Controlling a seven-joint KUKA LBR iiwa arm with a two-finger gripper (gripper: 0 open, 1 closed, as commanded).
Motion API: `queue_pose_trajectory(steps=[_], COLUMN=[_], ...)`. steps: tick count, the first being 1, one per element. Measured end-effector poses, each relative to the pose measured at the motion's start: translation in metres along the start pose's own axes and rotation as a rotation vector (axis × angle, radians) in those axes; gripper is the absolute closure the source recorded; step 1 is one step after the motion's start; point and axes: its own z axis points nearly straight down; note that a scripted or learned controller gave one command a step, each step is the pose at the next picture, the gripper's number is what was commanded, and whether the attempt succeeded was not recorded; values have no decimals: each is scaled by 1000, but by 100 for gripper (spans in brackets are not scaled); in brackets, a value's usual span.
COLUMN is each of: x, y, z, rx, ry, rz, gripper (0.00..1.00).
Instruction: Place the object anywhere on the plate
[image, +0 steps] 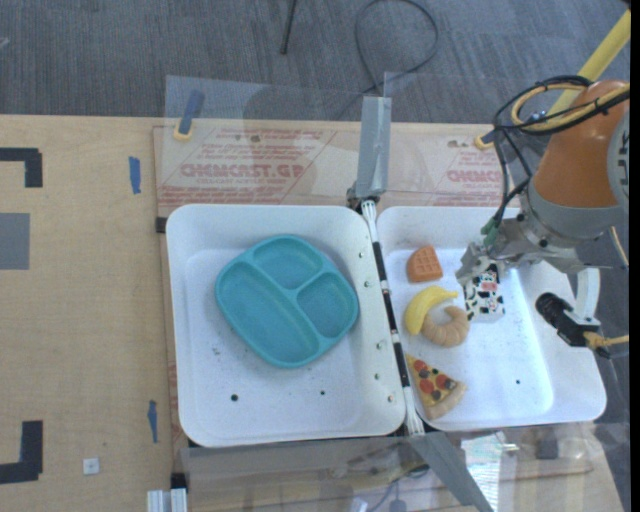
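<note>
A teal divided plate lies in the left bin, with nothing on it. In the right bin my gripper hangs over a small black-and-white spotted object, which sits directly below it. Whether they touch is unclear from this slant. Around it lie an orange waffle piece, a yellow banana, a tan croissant and a pizza slice.
The grey arm with its orange band reaches in from the upper right over the right bin. A raised divider separates the two bins. Black cables loop above the arm.
</note>
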Motion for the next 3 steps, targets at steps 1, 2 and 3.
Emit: queue_pose_trajectory(steps=[1, 2, 3], x=[71, 163, 163], y=[32, 47, 47], z=[-1, -48, -48], rx=[-3, -2, -2], ry=[-1, -1, -1], rz=[-439, -477, -477], gripper=[100, 100, 0])
